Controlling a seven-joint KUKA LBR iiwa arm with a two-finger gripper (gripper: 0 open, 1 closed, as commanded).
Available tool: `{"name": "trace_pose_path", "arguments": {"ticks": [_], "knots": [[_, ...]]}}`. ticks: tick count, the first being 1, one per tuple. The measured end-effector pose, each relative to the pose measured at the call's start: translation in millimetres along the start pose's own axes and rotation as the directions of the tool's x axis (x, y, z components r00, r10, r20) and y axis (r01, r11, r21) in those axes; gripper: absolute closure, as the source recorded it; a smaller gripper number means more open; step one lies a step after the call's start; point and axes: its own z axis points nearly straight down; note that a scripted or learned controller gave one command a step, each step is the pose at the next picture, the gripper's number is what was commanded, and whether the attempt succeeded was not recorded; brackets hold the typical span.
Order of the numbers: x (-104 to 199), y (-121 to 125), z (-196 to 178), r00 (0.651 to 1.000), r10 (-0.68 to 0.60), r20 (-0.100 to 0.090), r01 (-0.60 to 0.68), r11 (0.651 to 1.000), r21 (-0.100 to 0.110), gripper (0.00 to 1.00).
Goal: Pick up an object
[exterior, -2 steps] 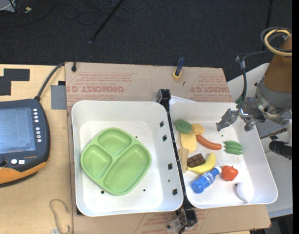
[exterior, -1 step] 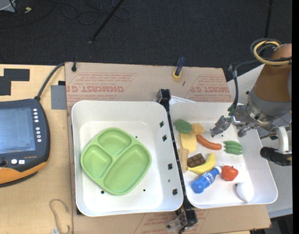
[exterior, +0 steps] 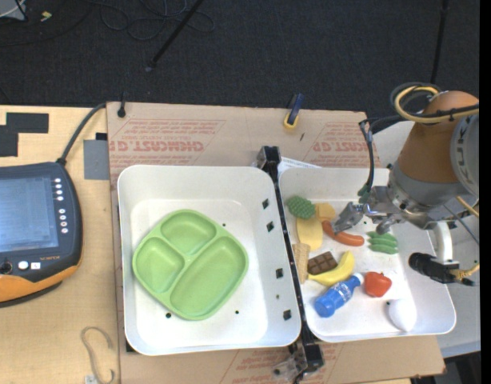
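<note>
Two white bins side by side on the table, left bin (exterior: 141,326) with one green divided plate (exterior: 190,263), right bin (exterior: 437,314) with about nine toys, claw (exterior: 351,215) low over one orange-red sausage (exterior: 344,235), fingers spread, gripping nothing, one blue bottle (exterior: 336,296), one banana (exterior: 333,270), one tomato (exterior: 377,284).

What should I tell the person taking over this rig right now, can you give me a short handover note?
Gripper: low over the right bin, just above the red-orange hot dog; I cannot tell its state, and nothing is visibly held.
Right bin contents: green corn-like piece, yellow block, brown chocolate bar, banana, blue bottle, red pepper, green leafy piece, white object.
Left bin: green divided plate.
Done: no pick visible yet.
Left: grasp one object and lift it.
</note>
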Motion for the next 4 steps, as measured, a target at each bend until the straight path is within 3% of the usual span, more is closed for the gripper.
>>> {"name": "trace_pose_path", "arguments": {"ticks": [1, 2, 4], "knots": [[1.9, -0.2, 53.3, 1.0, 0.0, 0.001, 0.0, 1.0, -0.001, 0.0], [0.5, -0.3, 40.8, 1.0, 0.004, 0.0, -0.004, 1.0, -0.001, 1.0], [-4.0, -1.2, -42.9, 1.0, 0.002, 0.002, -0.002, 1.0, -0.007, 1.0]]}}
